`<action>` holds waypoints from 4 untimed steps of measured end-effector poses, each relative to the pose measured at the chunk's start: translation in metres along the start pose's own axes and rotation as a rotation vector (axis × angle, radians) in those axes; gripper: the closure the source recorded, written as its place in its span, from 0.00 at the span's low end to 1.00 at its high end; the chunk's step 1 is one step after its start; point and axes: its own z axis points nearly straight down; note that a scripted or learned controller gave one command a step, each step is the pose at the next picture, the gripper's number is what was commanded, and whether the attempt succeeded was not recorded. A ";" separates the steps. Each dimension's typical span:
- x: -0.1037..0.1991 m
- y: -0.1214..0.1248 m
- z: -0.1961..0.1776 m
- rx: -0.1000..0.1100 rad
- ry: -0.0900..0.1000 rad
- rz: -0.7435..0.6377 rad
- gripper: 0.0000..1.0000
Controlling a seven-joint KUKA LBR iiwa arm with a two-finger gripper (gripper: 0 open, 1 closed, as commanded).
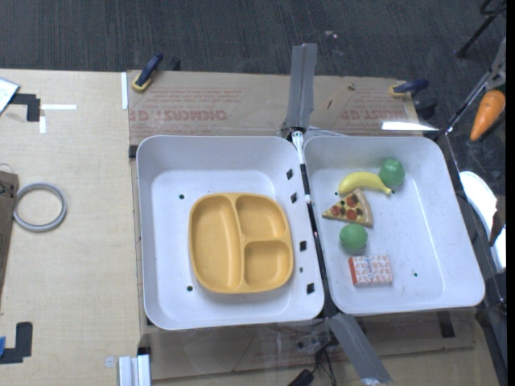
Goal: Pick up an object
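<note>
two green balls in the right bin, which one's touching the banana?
The upper green ball, at the banana's right tip. The lower green ball sits apart, below the pizza slice.

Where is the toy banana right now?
In the camera view, the banana lies in the right bin, near its far side. It sits just above the pizza slice and beside a green ball.

At the frame's upper right edge, a short stretch of the arm [488, 112] shows its orange band, slanting.
</note>
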 end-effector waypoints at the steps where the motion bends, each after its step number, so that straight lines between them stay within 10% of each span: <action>1: 0.000 0.000 0.000 -0.001 -0.001 -0.381 1.00; 3: -0.011 0.011 0.001 -0.004 -0.003 -1.232 1.00; 4: -0.011 0.033 0.004 -0.006 -0.003 -1.260 1.00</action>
